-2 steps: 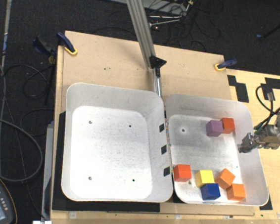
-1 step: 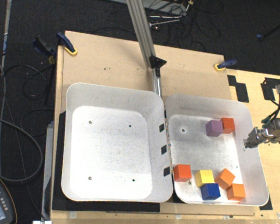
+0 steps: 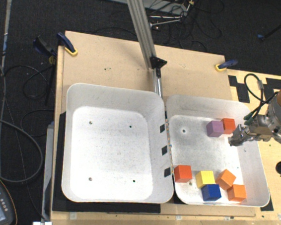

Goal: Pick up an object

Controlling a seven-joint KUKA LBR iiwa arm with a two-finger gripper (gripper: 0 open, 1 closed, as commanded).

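Observation:
Several small cubes lie in the right bin (image 3: pixel 255 161). A purple cube (image 3: pixel 214 128) and an orange cube (image 3: pixel 228 125) sit side by side near its far right. Along the near edge are an orange cube (image 3: pixel 183 173), a yellow cube (image 3: pixel 205 178), a blue cube (image 3: pixel 211 192) and two more orange cubes (image 3: pixel 227 178) (image 3: pixel 237 192). My gripper (image 3: pixel 237 138) reaches in from the right, just right of and slightly nearer than the far orange cube, low over the bin floor. I see nothing held in it.
The left bin (image 3: pixel 79 128) lies beside the right one, their rims meeting at the middle. A slanted metal pole (image 3: pixel 142 27) crosses the far side of the bench. Blue and yellow clamps (image 3: pixel 68 44) (image 3: pixel 225 65) grip the board's far corners.

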